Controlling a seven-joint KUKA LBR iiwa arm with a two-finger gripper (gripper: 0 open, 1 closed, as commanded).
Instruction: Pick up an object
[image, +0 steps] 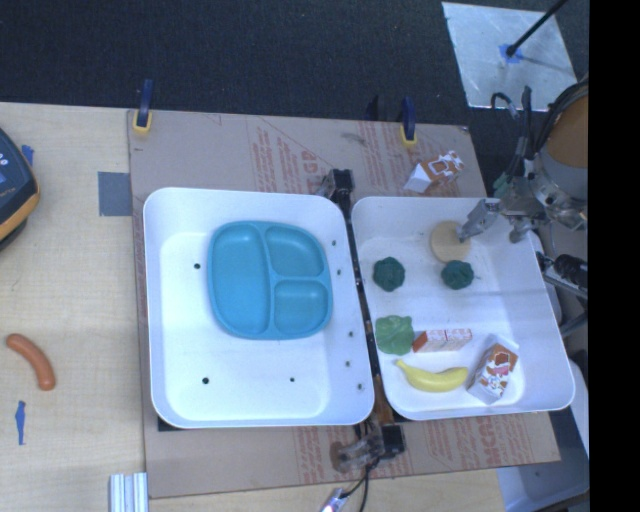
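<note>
Overhead, the tool (480, 218) hangs beside a tan disc (444, 241).

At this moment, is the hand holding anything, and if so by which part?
Nothing is visibly held. The hand sits at the edge of the tan round piece in the right bin, but no object shows between its fingers.

In the right bin (535, 290) you have seven loose objects. At 12 o'clock lies a flat tan disc (445, 241); below it sit two dark green lumps (388, 273) (458, 275), side by side and apart. Toward 7 o'clock a lighter green leafy piece (394, 334) touches a red-and-white pack (443, 340). A banana (433, 377) lies at 6 o'clock, a small carton (494, 372) tilted at 5.
</note>
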